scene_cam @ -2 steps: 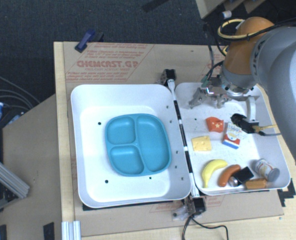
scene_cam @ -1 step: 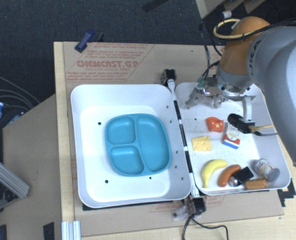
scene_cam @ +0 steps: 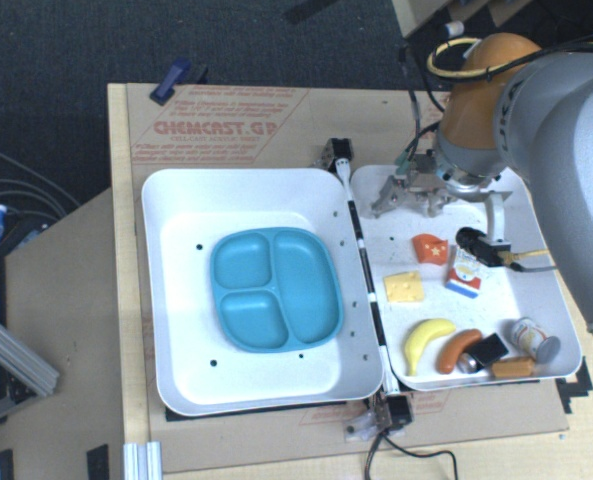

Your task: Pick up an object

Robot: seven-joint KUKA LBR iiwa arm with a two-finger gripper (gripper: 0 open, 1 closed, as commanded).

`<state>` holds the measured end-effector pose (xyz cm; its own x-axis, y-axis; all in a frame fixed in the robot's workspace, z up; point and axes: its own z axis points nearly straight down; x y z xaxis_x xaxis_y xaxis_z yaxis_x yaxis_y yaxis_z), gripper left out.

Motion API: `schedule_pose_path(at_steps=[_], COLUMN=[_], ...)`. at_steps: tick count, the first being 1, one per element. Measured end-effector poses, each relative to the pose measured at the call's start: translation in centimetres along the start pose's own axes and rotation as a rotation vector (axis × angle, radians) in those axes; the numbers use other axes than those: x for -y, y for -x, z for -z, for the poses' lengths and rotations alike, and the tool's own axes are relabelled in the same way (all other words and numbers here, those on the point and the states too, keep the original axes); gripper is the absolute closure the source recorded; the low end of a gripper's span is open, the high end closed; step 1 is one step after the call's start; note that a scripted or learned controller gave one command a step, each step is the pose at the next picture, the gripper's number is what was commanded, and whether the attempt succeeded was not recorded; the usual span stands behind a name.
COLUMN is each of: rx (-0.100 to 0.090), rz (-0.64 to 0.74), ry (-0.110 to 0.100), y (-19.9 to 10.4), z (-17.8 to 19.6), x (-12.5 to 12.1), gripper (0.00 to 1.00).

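Hovering over the far end of the right bin (scene_cam: pixel 551 313), the gripper (scene_cam: pixel 412 196) sat low near the bin's back wall, metal fingers splayed wide with nothing between them. Judged step: approach, no object yet chosen or held. The arm (scene_cam: pixel 536 98) entered from the right, orange band above the wrist.

Candidates all lay in the right bin, nearer the camera than the gripper:
- red block (scene_cam: pixel 431 250), closest to the gripper, small, with a pale mark on its face
- yellow wedge (scene_cam: pixel 405 287), just beside the bin's left wall
- banana (scene_cam: pixel 425 342), touching a sausage (scene_cam: pixel 457 348)
- can (scene_cam: pixel 532 337), on its side near the right wall

The left bin (scene_cam: pixel 176 208) carried a blue tray (scene_cam: pixel 274 288).

Next move, as judged: shift toward the red block, centre the open fingers over it, descend, close. Crowding at the near end made the banana a poorer choice
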<state>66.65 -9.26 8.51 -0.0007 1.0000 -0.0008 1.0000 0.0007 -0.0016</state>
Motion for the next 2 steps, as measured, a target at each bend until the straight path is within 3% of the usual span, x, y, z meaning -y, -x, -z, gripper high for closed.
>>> schedule_pose_path(at_steps=[2], rx=[0.0], rz=[0.0], ry=[0.0], y=[-0.07], z=[0.01], x=[0.0], gripper=[0.0])
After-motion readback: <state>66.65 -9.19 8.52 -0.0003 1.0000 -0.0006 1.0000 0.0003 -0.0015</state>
